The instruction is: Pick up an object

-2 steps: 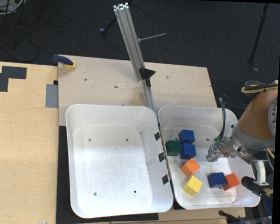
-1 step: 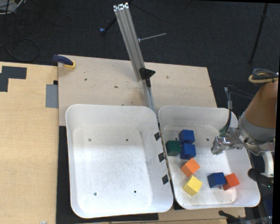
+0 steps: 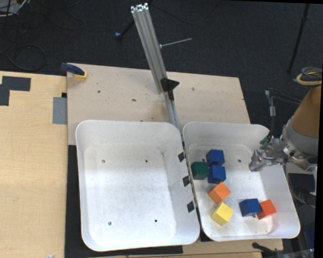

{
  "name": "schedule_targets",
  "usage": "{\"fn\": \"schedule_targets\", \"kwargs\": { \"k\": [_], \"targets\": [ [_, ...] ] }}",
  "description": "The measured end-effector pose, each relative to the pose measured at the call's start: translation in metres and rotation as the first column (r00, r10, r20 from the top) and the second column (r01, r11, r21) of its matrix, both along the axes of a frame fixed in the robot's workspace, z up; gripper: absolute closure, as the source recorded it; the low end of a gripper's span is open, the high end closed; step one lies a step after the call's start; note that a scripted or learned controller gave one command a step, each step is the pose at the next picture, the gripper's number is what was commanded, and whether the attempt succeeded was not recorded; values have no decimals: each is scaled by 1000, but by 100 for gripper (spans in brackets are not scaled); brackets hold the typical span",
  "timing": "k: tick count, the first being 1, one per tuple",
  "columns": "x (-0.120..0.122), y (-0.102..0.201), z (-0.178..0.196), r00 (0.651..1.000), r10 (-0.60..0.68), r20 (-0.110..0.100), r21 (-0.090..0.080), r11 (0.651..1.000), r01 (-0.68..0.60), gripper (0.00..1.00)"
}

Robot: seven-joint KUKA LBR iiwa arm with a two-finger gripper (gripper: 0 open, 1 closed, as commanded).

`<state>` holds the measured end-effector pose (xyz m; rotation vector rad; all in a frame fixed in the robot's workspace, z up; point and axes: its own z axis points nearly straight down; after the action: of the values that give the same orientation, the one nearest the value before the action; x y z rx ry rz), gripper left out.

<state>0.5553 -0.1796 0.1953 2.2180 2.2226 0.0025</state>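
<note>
Gripper (image 3: 258,160): hangs over the right side of the right bin (image 3: 242,130), just inside its right wall. Nothing is seen between the fingers. Whether they are spread or closed cannot be told at this size.
Arm: grey wrist with orange band (image 3: 313,115) enters from the right edge.
Nearest candidates: blue cube (image 3: 250,206) and red-orange cube (image 3: 267,208), touching each other, in the near right part of the bin, nearer the viewer than the gripper.
Centre cluster: two blue cubes, far one (image 3: 215,156) and the one below it (image 3: 217,173), with a dark green cube (image 3: 200,170) touching on the left, hard against the bin's left wall.
Loose pair: orange cube (image 3: 219,192) and yellow cube (image 3: 222,213), near to each other, both turned at an angle.
Left bin (image 3: 96,133): holds no objects.
Handling, judged: small, stiff, light blocks, probably painted wood or foam; not fragile; smooth faces may slip if pinched on corners.
Hold, judged: close on two opposite flat faces. The orange or yellow cube offers free sides; the touching cubes leave little room for a finger between them.
Status, judged: no object taken yet.
</note>
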Motion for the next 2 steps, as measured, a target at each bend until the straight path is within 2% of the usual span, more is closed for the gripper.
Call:
{"fn": "schedule_targets", "kwargs": {
  "k": [2],
  "targets": [
    [-1, -3, 80, 1000, 0, 0, -1, 1000, 0, 100]
  ]
}}
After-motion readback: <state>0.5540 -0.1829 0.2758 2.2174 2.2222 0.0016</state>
